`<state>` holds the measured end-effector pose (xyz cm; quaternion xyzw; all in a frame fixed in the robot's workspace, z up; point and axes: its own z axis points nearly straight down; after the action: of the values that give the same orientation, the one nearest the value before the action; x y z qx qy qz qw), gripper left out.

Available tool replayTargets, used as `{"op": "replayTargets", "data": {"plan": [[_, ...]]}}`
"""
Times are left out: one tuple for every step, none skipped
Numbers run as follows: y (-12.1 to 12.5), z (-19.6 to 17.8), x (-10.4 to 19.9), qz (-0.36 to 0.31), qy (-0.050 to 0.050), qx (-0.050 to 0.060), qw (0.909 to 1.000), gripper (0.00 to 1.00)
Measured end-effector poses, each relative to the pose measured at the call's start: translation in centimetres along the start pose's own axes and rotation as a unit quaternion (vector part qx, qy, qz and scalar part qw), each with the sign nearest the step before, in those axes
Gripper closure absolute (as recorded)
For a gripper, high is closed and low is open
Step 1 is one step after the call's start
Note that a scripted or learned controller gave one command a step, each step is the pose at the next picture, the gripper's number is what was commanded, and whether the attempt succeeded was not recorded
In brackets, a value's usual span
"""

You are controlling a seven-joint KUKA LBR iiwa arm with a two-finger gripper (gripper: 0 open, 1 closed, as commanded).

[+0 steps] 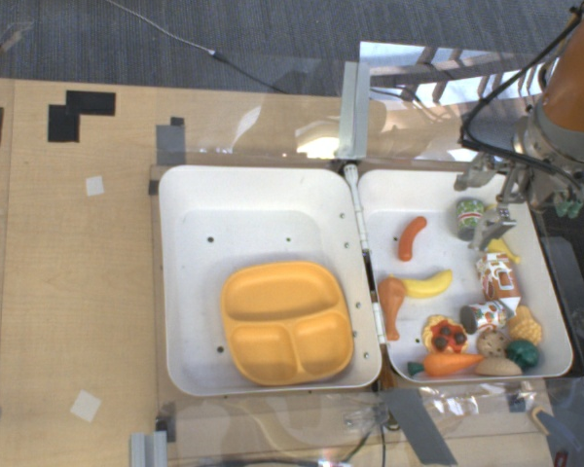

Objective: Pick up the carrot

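The carrot is orange with a small green top and lies along the front edge of the right bin. It is wedged among other toy foods. My gripper hangs over the far right part of that bin, beside a green can and well back from the carrot. It stands open with nothing between its fingers.
A yellow divided plate lies in the left bin. The right bin also holds a red sausage, a banana, a drumstick, a small carton, and several small foods around the carrot. A metal divider separates the bins.
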<state>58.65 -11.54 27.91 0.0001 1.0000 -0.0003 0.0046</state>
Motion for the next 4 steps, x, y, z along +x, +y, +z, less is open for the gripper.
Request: {"op": "replayTargets", "data": {"plan": [[1.0, 18.5, 3.3, -0.141, 0.001, -0.001, 0.9900, 0.00], [-4.9, 12.3, -1.6, -0.171, -0.003, 0.002, 0.9853, 0.00], [1.3, 18.9, 4.3, -0.216, -0.002, 0.000, 0.9764, 0.00], [1.3, 17.5, 3.9, -0.219, -0.008, 0.002, 0.9757, 1.00]]}}
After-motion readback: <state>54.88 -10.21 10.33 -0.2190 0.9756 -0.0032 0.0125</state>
